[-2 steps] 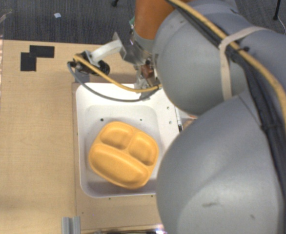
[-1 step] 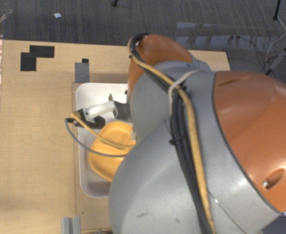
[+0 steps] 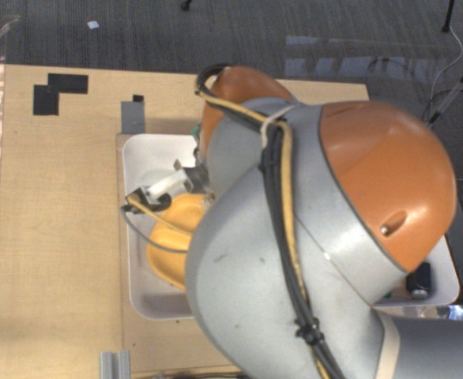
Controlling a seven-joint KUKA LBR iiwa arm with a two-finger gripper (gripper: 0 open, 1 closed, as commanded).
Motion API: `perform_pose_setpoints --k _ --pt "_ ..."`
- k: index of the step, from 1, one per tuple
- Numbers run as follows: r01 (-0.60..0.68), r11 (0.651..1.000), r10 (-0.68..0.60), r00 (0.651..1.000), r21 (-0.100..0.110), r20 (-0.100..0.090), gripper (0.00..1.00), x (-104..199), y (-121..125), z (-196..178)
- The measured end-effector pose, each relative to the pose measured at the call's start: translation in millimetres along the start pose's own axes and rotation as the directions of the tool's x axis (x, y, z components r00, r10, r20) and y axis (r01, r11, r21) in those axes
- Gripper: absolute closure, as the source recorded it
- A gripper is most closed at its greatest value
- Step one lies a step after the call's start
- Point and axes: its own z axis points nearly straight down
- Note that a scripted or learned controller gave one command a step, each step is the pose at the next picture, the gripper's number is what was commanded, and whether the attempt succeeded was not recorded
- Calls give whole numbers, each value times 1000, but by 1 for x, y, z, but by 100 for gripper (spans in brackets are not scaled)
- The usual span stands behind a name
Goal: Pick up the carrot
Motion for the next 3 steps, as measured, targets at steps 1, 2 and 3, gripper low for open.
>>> perform_pose_setpoints --k 1,2,3 --pt "-2 1000 1 1000 5 25 0 -7 -1 8" --pt "256 967 -256 966 8 -14 0 -94 23 12" --pt "275 961 -275 960 -1 -45 100 -82 18 -4"
